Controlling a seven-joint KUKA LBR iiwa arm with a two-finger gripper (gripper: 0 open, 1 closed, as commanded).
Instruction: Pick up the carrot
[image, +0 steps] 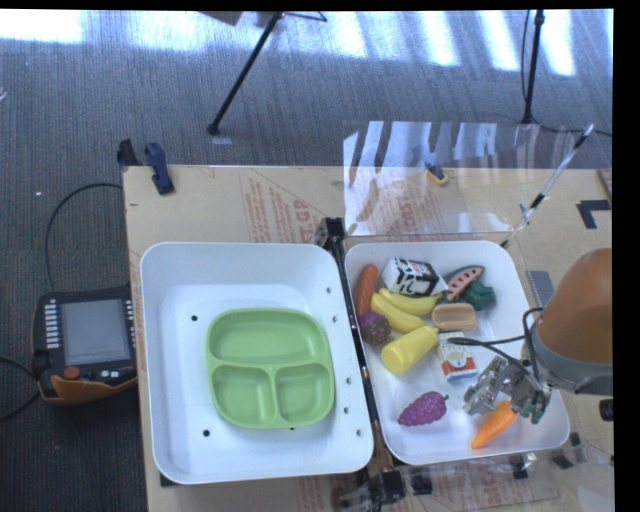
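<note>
**End effector low over the carrot in the right bin**

Metallic and angled down, the end effector (505, 392) sits at the near right corner of the right bin (505, 255), directly above the orange carrot (493, 427), which lies tilted on the bin floor near the bin's near wall. Whether its fingers are spread or closed on anything cannot be made out. Left of the carrot lies a purple grape bunch (423, 408); farther back are a yellow bottle (410, 350), bananas (400, 308) and a small carton (458, 362). A green divided plate (270, 365) rests in the left bin (180, 300) on the surface (220, 205).
</note>
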